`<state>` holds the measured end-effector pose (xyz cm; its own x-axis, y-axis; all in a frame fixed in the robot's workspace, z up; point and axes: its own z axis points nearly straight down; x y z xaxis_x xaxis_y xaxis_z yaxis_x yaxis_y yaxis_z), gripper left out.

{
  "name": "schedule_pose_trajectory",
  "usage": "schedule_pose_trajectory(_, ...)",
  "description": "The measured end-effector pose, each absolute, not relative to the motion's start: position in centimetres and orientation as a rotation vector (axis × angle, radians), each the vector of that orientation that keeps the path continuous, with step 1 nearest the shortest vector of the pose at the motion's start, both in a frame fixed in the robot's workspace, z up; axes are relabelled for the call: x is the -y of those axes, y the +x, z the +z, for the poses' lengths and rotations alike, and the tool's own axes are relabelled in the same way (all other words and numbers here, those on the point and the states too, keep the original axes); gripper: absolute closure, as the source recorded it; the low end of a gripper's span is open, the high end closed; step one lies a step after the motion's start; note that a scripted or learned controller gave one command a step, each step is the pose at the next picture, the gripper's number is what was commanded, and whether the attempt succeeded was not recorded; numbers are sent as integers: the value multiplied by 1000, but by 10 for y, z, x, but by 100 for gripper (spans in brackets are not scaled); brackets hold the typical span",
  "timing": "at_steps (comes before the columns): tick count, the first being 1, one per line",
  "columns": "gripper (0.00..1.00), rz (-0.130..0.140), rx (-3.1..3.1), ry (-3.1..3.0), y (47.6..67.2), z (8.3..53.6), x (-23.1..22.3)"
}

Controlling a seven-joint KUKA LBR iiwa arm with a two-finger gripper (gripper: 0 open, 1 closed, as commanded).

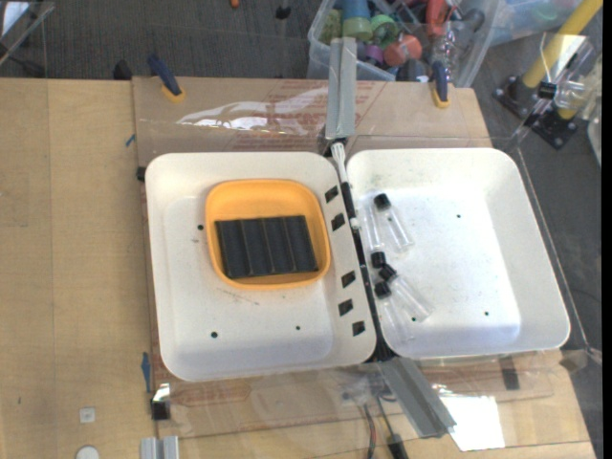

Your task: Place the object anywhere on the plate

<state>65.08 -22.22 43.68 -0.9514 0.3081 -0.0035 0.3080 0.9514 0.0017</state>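
Camera view, dark ridged block [266,247] on orange plate [222,202], white bin [186,338], pincer state cannot tell

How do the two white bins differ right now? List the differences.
The left bin holds an orange plate with a dark ribbed block lying on it; the right bin holds a few small clear tubes with black caps, loose near its left wall. The left bin's load sits near its middle, the right bin's at one side. Both are shallow, white, with rounded corners, set side by side.
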Motion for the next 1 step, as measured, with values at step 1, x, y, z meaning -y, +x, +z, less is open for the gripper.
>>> schedule_pose_trajectory(1, 100, -1, -3132, -8, 662, 437, 221)
